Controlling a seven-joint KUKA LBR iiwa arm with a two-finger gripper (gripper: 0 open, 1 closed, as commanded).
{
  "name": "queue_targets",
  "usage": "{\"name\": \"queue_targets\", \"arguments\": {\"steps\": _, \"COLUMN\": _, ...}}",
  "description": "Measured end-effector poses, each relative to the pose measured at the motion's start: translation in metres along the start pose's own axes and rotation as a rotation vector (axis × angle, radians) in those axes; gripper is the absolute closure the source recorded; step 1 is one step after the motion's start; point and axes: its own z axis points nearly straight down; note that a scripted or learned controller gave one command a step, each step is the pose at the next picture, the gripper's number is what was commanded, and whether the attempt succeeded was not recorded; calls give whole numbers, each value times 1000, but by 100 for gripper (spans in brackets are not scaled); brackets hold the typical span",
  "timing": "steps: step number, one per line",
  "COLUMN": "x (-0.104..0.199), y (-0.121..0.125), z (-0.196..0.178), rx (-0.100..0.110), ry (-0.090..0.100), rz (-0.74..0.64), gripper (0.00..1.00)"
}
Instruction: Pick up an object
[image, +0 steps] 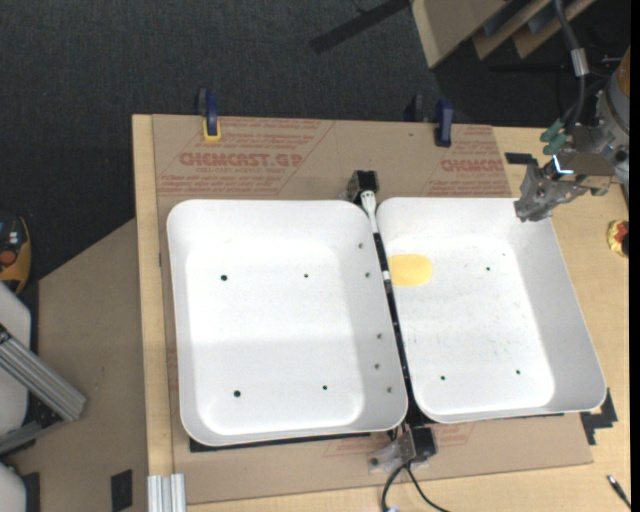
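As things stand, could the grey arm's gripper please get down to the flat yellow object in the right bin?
Probably yes: the flat yellow object lies alone on the right bin's open floor, with the gripper at its far corner.

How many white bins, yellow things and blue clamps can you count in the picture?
Shallow white plastic bins: 2, the left bin and the right bin
Flat round yellow object: 1, lying in the right bin near its left wall
Blue clamps on the board's far edge: 2, one and another
Total: 5
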Motion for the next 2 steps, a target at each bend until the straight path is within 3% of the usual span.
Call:
{"name": "queue_targets", "arguments": {"steps": 1, "x": 96, "y": 29, "z": 79, "rx": 15, "ry": 4, "rz": -7, "gripper": 100}}
{"name": "queue_targets", "arguments": {"steps": 2, "x": 117, "y": 34, "z": 26, "rx": 0, "ry": 2, "rz": -1, "gripper": 100}}
